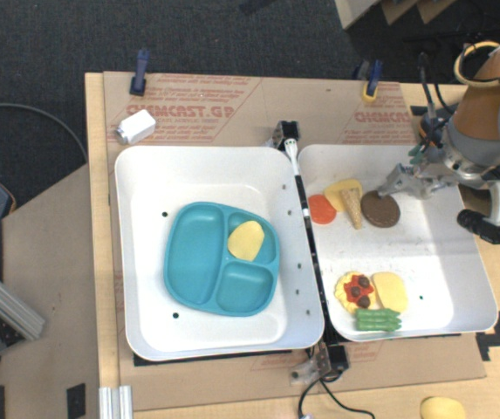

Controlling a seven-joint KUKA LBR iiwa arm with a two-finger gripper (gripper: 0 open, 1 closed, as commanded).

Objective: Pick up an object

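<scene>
The right bin (446, 264) holds several toy foods. A brown disc (380, 209), a tan cone (352, 206), a yellow wedge (344, 188) and a red-orange disc (321, 209) lie in a row near its back left. A small pizza (357, 291), a yellow slice (390, 291) and green beans (378, 320) lie at its front. My gripper (405, 183) hangs low at the back of this bin, just right of and behind the brown disc. Nothing shows in its grasp.
In the left bin (140, 234) a teal divided plate (199, 260) carries a yellow piece (246, 240). A white block (136, 127) and two blue clamps (139, 63) (373, 78) sit on the cardboard behind the bins. A yellow object (441, 407) lies off the bench's front right.
</scene>
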